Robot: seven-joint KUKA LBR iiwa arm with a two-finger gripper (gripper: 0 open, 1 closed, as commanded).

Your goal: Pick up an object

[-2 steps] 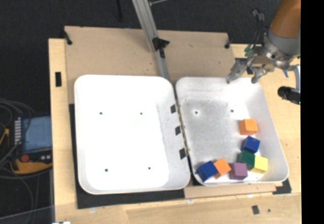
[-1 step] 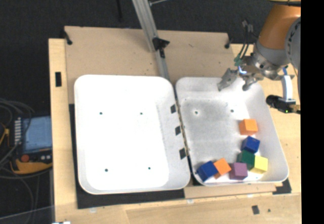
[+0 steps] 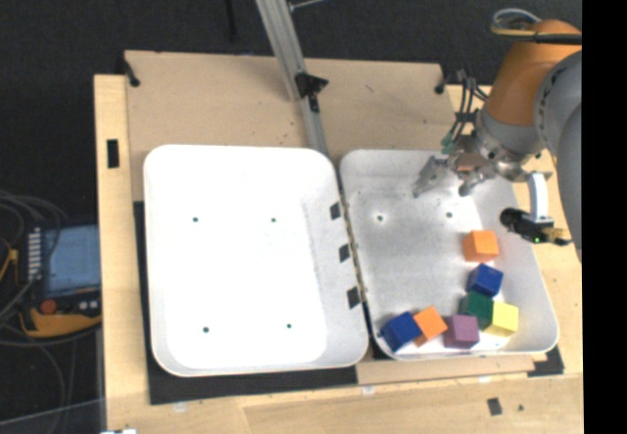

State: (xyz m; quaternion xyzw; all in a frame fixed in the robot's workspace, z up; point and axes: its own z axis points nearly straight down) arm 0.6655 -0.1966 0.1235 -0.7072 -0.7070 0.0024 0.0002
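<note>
- The pickup is looking not yet done: every block is lying loose in the right bin on the bench, none lifted.
- The claw is hanging at the far end of the right bin, fingers spread apart, gripping nothing and touching no block.
- The orange block is sitting nearest the claw, toward the bin's near end.
- The remaining blocks, including a blue block, are clustering along the bin's near edge.

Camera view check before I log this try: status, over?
Gripper open, jaws over right bin, holding nothing. Blocks clustered at near corner, orange block closest. Nothing in the way.
</note>
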